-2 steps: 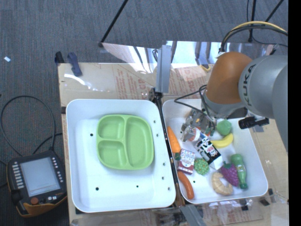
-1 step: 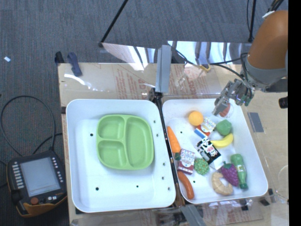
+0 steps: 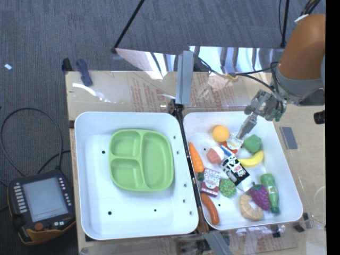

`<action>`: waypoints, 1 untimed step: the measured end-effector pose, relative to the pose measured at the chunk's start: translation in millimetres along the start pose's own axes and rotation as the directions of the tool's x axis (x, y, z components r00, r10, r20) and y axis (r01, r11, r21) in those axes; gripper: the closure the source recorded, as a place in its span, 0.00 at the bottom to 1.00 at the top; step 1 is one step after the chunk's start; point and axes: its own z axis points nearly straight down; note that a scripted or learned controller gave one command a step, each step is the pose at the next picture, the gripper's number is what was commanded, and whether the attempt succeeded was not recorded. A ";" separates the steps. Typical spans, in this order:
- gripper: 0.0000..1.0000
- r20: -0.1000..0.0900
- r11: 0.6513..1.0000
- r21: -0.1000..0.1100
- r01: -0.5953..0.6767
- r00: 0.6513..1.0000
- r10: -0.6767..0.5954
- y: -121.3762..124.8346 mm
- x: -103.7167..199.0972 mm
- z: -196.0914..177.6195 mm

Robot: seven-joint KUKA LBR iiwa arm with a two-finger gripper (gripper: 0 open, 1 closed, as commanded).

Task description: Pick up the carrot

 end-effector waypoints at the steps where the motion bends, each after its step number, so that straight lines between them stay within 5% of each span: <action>1: 0.00 0.027 0.994 -0.023 -0.105 0.994 0.106 43.4 18.6 127.4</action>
